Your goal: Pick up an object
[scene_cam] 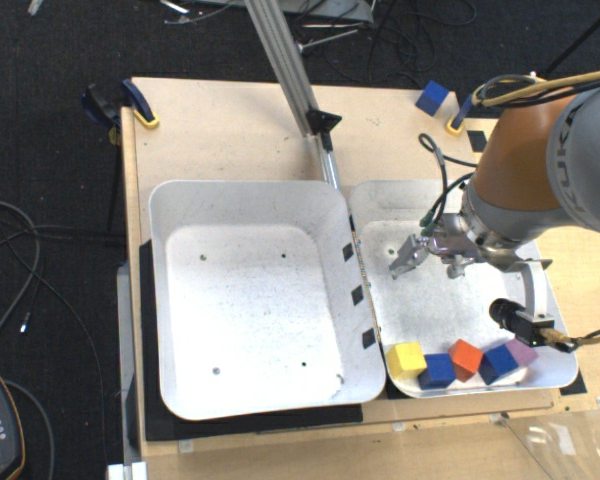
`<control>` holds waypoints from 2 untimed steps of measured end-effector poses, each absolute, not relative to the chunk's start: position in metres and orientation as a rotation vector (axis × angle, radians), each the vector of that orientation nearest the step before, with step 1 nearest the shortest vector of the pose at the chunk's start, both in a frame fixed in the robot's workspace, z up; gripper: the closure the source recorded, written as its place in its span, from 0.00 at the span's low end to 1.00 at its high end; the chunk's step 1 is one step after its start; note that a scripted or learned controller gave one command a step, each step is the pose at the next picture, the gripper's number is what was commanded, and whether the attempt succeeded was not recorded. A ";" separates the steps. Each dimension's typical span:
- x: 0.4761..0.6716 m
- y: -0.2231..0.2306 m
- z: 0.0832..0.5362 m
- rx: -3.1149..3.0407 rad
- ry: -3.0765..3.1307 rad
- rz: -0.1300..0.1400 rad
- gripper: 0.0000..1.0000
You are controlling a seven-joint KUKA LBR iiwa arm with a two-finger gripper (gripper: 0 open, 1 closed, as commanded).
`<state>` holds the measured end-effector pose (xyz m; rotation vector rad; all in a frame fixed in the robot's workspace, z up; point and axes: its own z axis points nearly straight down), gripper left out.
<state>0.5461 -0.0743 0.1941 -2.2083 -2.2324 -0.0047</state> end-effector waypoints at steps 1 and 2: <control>0.528 -0.090 0.303 -2.224 -2.230 -0.008 0.00; 0.571 -0.059 0.250 -2.213 -2.227 0.003 0.00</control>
